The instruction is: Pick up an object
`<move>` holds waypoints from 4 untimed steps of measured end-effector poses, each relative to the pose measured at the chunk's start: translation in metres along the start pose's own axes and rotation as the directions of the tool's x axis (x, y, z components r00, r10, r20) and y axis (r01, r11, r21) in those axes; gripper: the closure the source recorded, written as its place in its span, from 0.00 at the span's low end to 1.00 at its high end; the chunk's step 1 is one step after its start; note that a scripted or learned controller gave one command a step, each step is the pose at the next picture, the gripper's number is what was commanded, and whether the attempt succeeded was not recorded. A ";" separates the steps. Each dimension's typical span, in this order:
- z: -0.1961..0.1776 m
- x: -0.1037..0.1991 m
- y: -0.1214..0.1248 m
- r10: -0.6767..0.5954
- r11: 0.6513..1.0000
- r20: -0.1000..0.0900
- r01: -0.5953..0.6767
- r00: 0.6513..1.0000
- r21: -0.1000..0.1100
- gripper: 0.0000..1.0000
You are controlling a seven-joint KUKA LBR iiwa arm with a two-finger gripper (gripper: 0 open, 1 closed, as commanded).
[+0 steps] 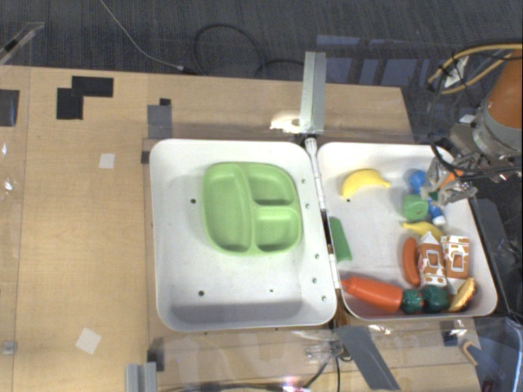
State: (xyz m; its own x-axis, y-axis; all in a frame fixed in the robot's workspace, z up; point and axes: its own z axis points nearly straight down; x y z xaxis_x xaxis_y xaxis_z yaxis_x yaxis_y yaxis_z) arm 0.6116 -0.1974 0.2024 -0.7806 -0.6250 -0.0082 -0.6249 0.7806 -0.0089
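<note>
At right bin's [359, 219] far right edge, gripper [448, 184] hangs over blue object [417, 180] and green block [415, 209], likely lining up grasp; grip state cannot be told.

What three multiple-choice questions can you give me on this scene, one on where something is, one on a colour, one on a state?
1. Where does the green divided tray lie?
A. left bin
B. right bin
C. bare bench

2. What colour is the curved fruit, the banana?
A. red
B. yellow
C. blue

3. How does the carrot rest?
A. upright against the wall
B. lifted clear above the bin
C. flat on the floor of the right bin

Answers: 1 A, it sits on the left bin floor. 2 B, it is plainly yellow. 3 C, it lies lengthwise near the bin's front edge, far from the end effector.
</note>
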 end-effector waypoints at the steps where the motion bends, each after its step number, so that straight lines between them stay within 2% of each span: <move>1: 0.003 0.014 0.076 0.103 0.995 -0.001 -0.103 0.995 -0.004 1.00; 2: 0.002 0.015 0.075 0.104 0.995 -0.001 -0.104 0.995 -0.003 0.00; 3: 0.108 -0.004 0.043 0.093 0.996 -0.003 -0.093 0.996 -0.009 0.00; 4: 0.112 -0.055 0.104 0.062 0.998 0.002 -0.062 0.998 -0.005 0.00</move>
State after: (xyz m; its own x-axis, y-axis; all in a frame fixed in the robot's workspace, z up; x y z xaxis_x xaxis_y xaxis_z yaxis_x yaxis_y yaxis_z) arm 0.5910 -0.0824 0.0903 -0.8180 -0.5752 -0.0109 -0.5752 0.8180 -0.0029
